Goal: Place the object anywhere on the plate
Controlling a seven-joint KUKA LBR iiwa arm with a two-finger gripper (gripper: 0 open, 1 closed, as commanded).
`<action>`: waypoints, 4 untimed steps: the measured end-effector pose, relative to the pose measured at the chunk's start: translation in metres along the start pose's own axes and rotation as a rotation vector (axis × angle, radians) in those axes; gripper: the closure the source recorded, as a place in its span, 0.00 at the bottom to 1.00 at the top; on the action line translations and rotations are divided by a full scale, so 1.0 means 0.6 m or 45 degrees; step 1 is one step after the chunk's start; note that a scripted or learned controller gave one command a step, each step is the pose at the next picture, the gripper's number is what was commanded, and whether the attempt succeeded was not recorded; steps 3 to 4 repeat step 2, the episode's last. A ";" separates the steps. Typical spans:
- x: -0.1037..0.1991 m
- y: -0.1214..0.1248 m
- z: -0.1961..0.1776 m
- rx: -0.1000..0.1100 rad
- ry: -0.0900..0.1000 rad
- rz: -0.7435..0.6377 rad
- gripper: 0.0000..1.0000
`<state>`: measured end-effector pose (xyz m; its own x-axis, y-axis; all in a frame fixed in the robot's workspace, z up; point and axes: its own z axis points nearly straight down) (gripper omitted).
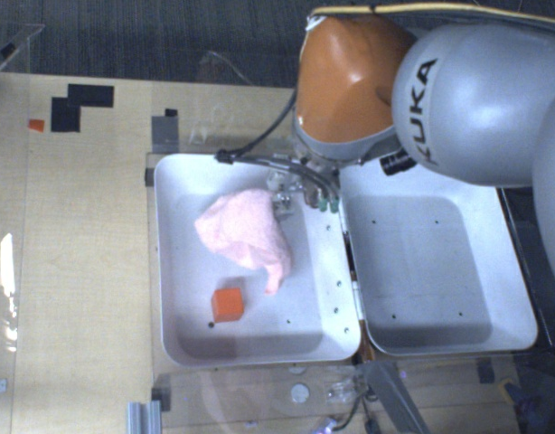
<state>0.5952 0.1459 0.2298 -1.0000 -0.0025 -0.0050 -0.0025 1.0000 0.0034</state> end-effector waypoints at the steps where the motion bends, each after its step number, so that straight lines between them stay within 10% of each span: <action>1: 0.039 0.076 0.009 0.001 0.004 -0.001 1.00; 2: 0.038 0.076 0.008 0.001 0.003 -0.001 0.00; 4: 0.038 0.076 0.008 0.001 0.003 -0.001 0.00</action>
